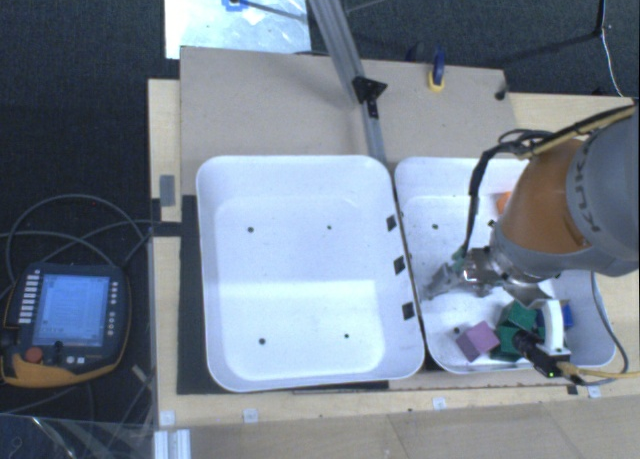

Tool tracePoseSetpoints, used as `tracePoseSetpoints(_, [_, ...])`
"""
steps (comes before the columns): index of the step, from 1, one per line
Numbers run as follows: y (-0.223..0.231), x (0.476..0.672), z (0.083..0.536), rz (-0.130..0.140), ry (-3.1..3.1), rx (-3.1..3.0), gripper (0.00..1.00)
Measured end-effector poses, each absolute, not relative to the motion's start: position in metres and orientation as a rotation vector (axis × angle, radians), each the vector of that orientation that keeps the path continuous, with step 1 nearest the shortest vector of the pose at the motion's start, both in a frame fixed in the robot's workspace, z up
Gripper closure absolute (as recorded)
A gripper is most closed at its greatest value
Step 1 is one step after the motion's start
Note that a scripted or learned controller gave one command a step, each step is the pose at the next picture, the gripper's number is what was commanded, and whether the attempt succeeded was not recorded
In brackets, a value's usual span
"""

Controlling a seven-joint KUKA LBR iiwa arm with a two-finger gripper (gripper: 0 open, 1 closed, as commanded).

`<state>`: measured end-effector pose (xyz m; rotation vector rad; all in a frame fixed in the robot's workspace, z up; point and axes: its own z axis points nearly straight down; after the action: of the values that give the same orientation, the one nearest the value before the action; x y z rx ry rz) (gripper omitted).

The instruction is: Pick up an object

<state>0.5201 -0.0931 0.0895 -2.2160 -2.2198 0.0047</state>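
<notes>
White bins (300, 172) – purple block (477, 340), green object (518, 321).

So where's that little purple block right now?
The purple block lies in the right bin, near its front edge, just left of a green object and below the arm.

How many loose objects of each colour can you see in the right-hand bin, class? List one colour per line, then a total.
Purple: 1, the purple block
Green: 1, the green object
Blue: 1, the blue object
Orange: 1, the orange object, partly behind the arm
Total: 4 visible in the right bin; the arm may hide others.
</notes>
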Motion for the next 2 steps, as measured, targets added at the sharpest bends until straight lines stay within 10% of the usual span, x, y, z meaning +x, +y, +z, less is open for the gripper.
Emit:
tracePoseSetpoints(1, [-0.093,0.521,0.09,-0.001,-2.223,-2.219,0.0])
tracePoseSetpoints(2, [-0.093,0.522,0.101,-0.005,-2.226,-2.219,1.0])
